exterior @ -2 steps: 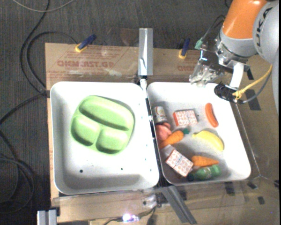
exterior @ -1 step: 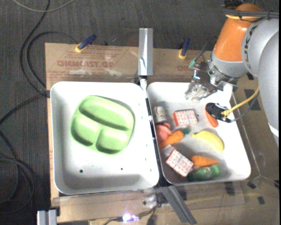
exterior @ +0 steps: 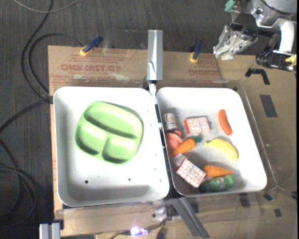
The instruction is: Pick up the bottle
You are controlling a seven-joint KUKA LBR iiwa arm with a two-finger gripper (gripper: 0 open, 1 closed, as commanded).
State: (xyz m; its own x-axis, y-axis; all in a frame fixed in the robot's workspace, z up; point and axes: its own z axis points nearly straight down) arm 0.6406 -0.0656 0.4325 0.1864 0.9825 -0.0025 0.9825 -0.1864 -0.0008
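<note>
Hovering above the bench beyond the far right corner of the right bin [exterior: 249,114], my gripper [exterior: 229,48] holds nothing; whether it is apart or together I cannot tell. The green bottle [exterior: 218,183] lies on its side at that bin's near edge, touching a carrot [exterior: 218,172] and just beside a small carton [exterior: 190,173]. A green divided tray [exterior: 108,132] sits in the left bin [exterior: 65,178].

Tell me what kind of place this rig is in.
Probably a robotics lab test bench: two white bins on clamped cardboard, toy food in the right one, loose cables across the floor.
</note>
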